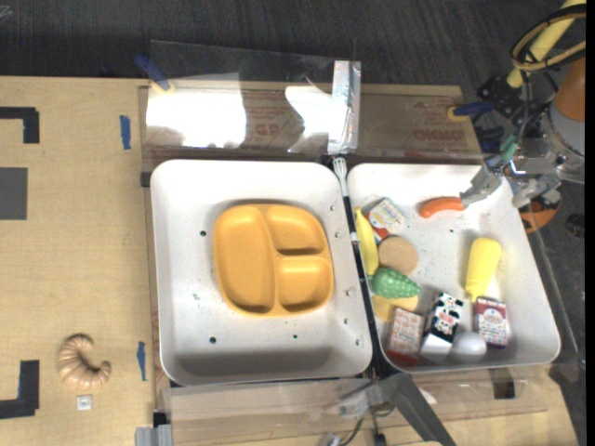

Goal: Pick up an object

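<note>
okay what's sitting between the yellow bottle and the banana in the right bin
In the camera view, a round tan cookie-like disc lies between the yellow bottle and the banana, close to the banana; the stretch from the disc to the bottle is bare bin floor.

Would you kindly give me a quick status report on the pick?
Gripper above right bin, far corner. Orange carrot beside it, not held. Nothing blocking.

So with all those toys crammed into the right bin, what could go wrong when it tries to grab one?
Three things, probably. The gripper sits at the right bin's far rim beside the orange carrot, so it might bump the wall. The small cartons lie packed against the cow-patterned box, so it could nudge neighbours or lift two at once. The yellow bottle looks round and may roll away.
</note>
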You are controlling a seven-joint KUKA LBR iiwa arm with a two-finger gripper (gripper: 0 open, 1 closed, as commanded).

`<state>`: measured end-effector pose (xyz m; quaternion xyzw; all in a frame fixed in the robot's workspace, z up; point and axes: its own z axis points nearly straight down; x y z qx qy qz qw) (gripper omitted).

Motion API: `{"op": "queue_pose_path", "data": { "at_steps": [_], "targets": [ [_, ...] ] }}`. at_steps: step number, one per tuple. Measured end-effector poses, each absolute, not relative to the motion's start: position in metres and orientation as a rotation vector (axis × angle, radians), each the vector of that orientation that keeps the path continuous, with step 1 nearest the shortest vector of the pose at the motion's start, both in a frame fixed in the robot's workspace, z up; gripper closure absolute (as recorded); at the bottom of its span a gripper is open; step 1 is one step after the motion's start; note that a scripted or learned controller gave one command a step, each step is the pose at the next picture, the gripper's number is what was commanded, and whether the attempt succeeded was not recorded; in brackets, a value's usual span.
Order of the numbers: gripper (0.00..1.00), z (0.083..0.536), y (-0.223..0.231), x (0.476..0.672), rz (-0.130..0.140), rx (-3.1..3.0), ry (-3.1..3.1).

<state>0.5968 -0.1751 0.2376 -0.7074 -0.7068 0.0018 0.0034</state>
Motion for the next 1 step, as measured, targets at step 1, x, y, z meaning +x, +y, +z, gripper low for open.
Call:
{"op": "queue_pose_path", "data": {
  "at_steps": [1],
  "targets": [
    [0.00,0.1443,-0.1869,0.5264,0.012,-2.455,-1.941]
  ]
}}
